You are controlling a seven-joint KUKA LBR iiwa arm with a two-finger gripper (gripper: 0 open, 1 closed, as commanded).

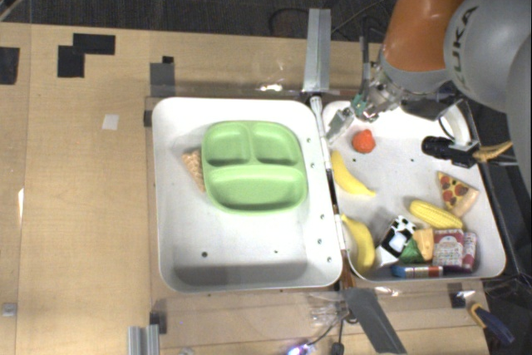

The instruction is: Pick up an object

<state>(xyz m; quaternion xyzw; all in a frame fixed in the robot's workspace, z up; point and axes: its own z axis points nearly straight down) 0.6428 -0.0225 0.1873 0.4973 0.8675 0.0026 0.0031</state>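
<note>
Camera view: gripper (359,108), grip state unreadable, at right bin's (490,262) far-left corner beside a small tomato (363,141), likely light, smooth, round, best pinched across its middle.

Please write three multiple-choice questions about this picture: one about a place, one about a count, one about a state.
1. Where does the green divided plate lie?
A. left bin
B. right bin
C. on the floor

2. How many bananas are in the right bin?
A. one
B. two
C. four

3. How does the green divided plate lie?
A. flat, compartments up
B. upside down
C. standing on its edge

Answers: 1 A, it rests in the left bin. 2 B, one banana near the divider, another banana lower down. 3 A, its three compartments face up.
</note>
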